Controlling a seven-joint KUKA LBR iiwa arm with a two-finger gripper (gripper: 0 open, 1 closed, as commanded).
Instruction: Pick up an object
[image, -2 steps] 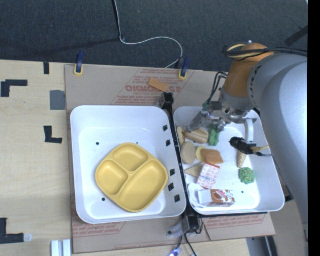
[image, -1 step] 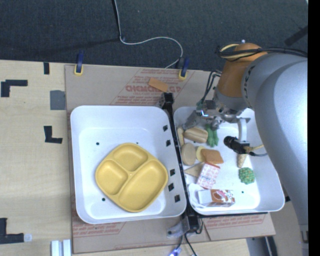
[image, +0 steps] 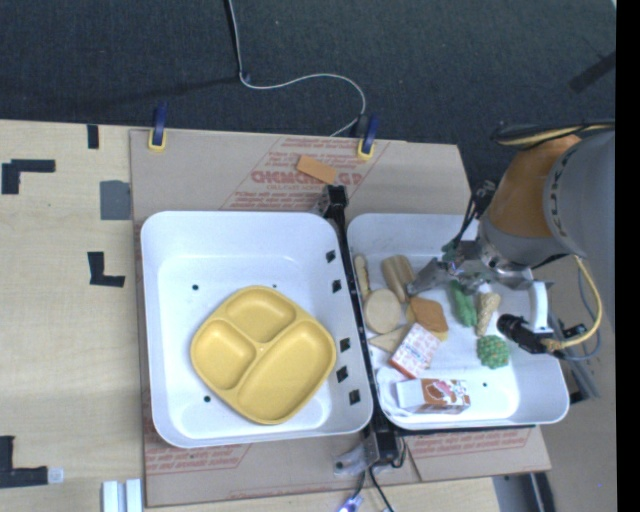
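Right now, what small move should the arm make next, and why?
Probably ease straight down: the end effector hangs over the right white bin, just above the green pickle-shaped toy, with the orange wedge close on its left.

A light wooden bench (image: 60, 330) with black tape marks carries a brown cardboard sheet (image: 290, 165) printed in red. A yellow clamp (image: 157, 133) and a blue clamp (image: 368, 140) grip the sheet's far edge, and a small orange block (image: 316, 169) lies on the cardboard between them. Two shallow white bins rest side by side on the sheet, the left bin (image: 165, 250) touching the right bin (image: 540, 395) along a black divider (image: 345, 290)
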